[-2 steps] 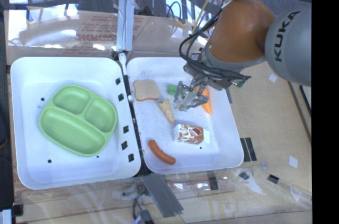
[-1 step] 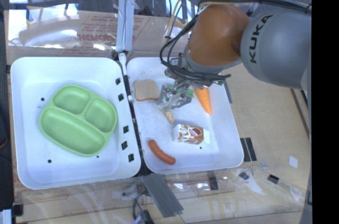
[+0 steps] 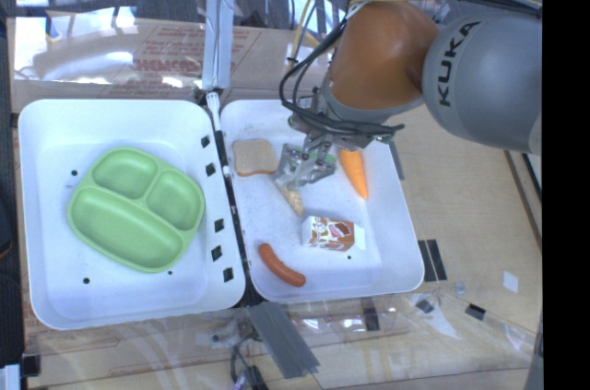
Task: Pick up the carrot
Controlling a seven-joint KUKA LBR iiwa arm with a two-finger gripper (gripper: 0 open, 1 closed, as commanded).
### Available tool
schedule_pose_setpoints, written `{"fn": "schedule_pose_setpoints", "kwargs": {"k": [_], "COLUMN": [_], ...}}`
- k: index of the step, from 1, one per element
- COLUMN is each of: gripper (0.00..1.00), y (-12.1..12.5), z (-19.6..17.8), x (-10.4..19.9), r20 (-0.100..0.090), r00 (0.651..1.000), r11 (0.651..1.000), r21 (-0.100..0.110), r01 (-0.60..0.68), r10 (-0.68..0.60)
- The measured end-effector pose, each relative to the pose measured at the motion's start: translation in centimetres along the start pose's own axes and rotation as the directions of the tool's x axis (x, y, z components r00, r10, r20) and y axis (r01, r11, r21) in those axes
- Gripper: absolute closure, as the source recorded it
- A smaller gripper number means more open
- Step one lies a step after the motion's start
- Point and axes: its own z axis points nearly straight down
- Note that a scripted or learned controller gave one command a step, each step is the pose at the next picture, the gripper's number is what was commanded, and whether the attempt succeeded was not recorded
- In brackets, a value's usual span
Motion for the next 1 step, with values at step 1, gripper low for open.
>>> {"fn": "schedule_pose_setpoints", "kwargs": {"k": [1], "gripper": [1.0], "y": [-0.01], "z": [-1.04], "x": [-0.22], "r20": [0.001], "r00": [1.0], "r11": [1.0], "r21": [0.0], "r01": [0.005], "r10": [-0.005]}}
